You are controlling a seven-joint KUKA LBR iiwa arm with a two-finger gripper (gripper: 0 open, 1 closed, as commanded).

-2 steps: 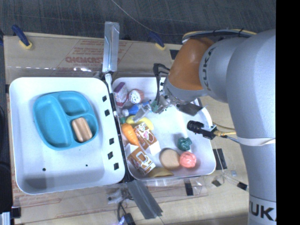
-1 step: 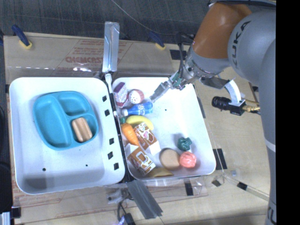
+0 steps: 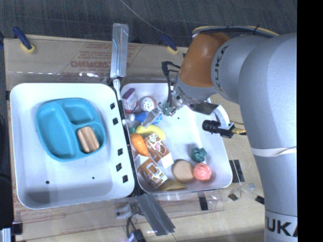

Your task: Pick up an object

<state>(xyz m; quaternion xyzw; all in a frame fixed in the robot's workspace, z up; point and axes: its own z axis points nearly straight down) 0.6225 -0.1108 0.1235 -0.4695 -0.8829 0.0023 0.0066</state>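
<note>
My gripper [image 3: 168, 108] hangs below the orange wrist band, low over the far middle of the right bin [image 3: 218, 144]. Just to its left lie a white dotted ball [image 3: 147, 104] and a grey-blue item [image 3: 152, 118]. Closer to the front sit a yellow banana [image 3: 152, 131], an orange carrot [image 3: 139, 144], two brown snack packets [image 3: 158, 149] [image 3: 152, 173], a tan bread roll [image 3: 182, 171], a pink ball [image 3: 202, 172] and a teal lump [image 3: 198, 154]. The arm's bulk hides the bin's far right corner.
The left bin [image 3: 30, 185] holds a blue divided plate [image 3: 60, 127] with a brown bun [image 3: 88, 139] in its right compartment. A metal divider bar [image 3: 119, 49] stands between the bins at the back. A black cable plug [image 3: 212, 126] juts over the right bin.
</note>
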